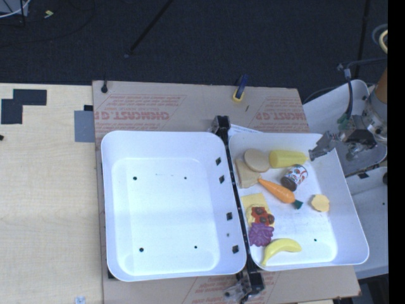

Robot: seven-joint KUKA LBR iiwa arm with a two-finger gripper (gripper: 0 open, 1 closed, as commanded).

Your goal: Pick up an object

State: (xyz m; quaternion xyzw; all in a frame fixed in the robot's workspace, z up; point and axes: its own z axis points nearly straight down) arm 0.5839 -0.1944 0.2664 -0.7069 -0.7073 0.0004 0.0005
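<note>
All candidate objects sit crowded in the right bin (354, 233), toward its inner wall: yellow block (286, 158), small can (294, 177), carrot (276, 190) and banana (280, 248) lie near or touching neighbours, likely left as they fell. Your end effector (318, 149) hovers at that bin's far right edge just beside the yellow block, grasping nothing; its jaw state you cannot tell. The bin's near right corner and the left bin (164, 208) give open room.
</note>
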